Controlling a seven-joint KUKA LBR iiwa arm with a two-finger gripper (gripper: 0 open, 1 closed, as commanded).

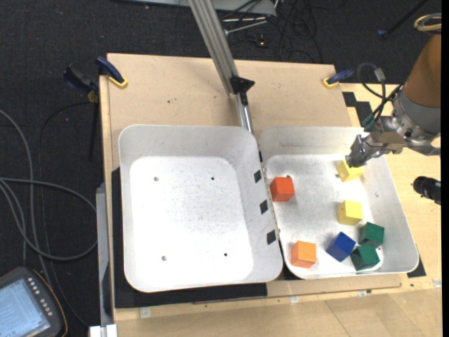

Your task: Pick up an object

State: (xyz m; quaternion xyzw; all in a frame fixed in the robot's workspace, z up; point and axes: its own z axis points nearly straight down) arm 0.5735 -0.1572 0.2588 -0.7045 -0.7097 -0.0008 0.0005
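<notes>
My gripper hangs over the far right part of the right bin. A small yellow block sits tilted right at its tip, touching or nearly touching it; whether it is gripped is unclear. Other blocks lie in the same bin: a red-orange cube near the left wall, a yellow cube, an orange cube, a blue cube and two green cubes at the front right.
The left bin lies beside the right one, their rims meeting in the middle. A slanted metal pole crosses the bench's far side. Clamps hold the board's back corners.
</notes>
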